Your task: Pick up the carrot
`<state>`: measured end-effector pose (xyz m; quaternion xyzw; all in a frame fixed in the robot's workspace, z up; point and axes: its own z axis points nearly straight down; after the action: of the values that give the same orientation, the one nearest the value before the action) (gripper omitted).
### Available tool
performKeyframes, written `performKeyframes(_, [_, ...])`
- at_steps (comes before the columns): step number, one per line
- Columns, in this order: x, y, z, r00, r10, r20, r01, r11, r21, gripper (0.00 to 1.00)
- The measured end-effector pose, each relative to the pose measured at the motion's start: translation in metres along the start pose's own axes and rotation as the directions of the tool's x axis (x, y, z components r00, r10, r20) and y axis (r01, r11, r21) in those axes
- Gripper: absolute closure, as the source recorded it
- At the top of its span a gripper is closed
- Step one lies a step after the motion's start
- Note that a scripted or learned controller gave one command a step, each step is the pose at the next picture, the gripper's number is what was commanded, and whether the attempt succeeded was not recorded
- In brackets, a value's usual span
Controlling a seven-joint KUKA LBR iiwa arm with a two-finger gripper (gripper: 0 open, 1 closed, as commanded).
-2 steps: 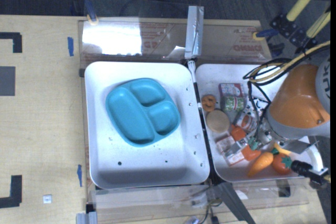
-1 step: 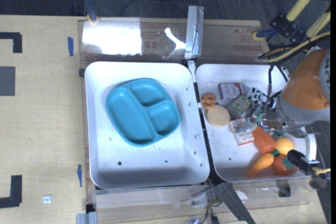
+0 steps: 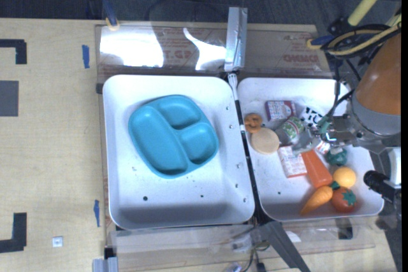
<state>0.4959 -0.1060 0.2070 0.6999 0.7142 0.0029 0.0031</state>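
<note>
One carrot (image 3: 317, 199) lies partly hidden beside a tomato (image 3: 345, 199).

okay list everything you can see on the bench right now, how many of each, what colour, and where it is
bins: two, white, side by side on the bench
divided plate: one, blue, in the left bin
carrot: one, orange, near the front edge of the right bin
tomato: one, red, right beside the carrot
lemon: one, yellow, just behind the tomato
orange block: one, orange, middle of the right bin
round tan piece: one, tan, left side of the right bin
small orange piece: one, orange, just behind the tan piece
packets and cans: a few, mixed red, white and green, back of the right bin; exact count unclear
arm: one, grey with an orange band, over the right bin's right side
</note>
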Motion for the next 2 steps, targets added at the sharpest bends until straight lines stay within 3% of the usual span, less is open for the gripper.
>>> performKeyframes(1, [-0.059,-0.016,0.081,0.975,0.223,-0.004,-0.223,0.975,0.005,0.0])
performKeyframes(2, [-0.032,-0.009,0.113,0.964,0.268,-0.003,-0.268,0.963,-0.018,0.0])
